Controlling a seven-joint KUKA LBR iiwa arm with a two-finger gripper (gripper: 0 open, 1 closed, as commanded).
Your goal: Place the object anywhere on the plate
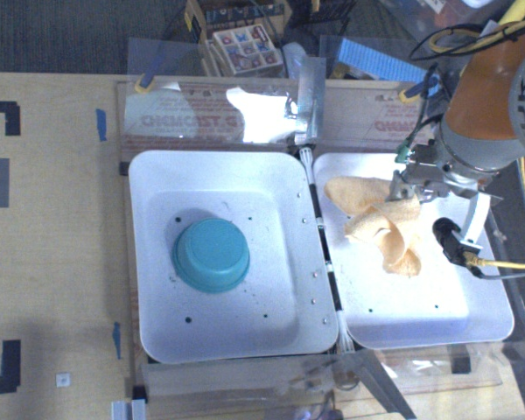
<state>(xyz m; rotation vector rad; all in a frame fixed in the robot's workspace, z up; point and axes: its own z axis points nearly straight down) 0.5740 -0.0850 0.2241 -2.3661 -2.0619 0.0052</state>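
Hanging over crumpled tan cloth, claw, grip perhaps unclear, round teal plate.

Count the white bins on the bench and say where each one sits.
2. The left bin holds an upturned blue plate. The right bin holds a tan cloth, with the gripper above its upper end.

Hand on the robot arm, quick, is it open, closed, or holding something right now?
Hand: low over the tan cloth in the right bin; open, closed or holding cannot be told.
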